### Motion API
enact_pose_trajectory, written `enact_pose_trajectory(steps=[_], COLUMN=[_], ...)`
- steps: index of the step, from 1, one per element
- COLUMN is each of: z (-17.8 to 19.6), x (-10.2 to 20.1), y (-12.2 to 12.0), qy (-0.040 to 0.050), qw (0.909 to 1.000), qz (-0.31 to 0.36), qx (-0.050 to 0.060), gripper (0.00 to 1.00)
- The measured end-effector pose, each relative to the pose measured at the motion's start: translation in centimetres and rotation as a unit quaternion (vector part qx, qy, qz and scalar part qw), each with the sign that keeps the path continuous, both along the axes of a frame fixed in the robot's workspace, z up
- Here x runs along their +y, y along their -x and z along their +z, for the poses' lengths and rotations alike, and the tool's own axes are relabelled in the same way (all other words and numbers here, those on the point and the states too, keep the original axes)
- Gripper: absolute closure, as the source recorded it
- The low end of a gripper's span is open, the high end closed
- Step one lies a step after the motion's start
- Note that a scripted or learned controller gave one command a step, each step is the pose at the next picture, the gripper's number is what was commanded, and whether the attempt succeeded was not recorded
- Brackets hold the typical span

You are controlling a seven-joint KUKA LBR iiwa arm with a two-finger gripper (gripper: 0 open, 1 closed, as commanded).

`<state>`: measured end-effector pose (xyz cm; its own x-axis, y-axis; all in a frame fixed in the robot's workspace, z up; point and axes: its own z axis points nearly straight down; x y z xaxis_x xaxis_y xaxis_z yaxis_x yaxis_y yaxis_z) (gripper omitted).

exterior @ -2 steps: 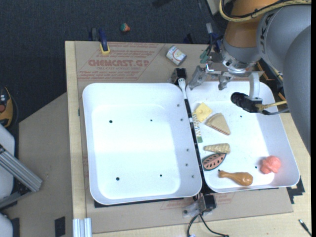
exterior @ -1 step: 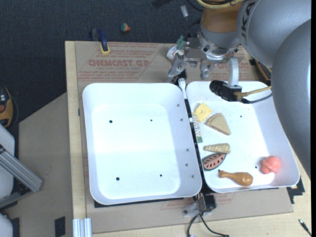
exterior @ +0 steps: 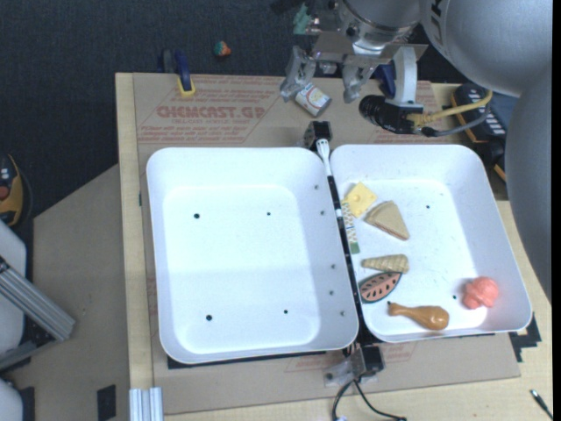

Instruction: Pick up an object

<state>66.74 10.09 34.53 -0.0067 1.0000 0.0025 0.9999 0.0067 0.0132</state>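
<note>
The arm [exterior: 491, 24] fills the top right corner, grey with an orange band at the very top. Beneath it sits the table [exterior: 219, 108], carrying two white bins side by side. The left bin [exterior: 171, 191] shows four dark dots on its floor. The right bin [exterior: 473, 191] carries six toy foods, all well below the claw: one yellow cheese block [exterior: 358, 198] touching one tan wedge [exterior: 388, 220], one cone [exterior: 386, 263] just under them, one dark slice [exterior: 379, 286] with red on it beside the cone, one brown drumstick [exterior: 421, 315] near the front rim, and one pink lump [exterior: 479, 293] off to the right. Up top, the claw [exterior: 326, 79] hangs above the table behind the bins, fingers apart, a small white block [exterior: 312, 100] between them, though whether they grip it I can't tell.
</note>
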Motion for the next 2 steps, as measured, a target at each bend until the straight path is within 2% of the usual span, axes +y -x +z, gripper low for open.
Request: enact_pose_trajectory(steps=[1,2], z=[0.4,9.8], x=[-0.4,1.4], y=[0.0,0.1], qy=[0.0021,0.0000], qw=[1.0000,1.0000], qz=[-0.002,-0.002], qx=[0.004,0.000], gripper=[1.00,1.00])
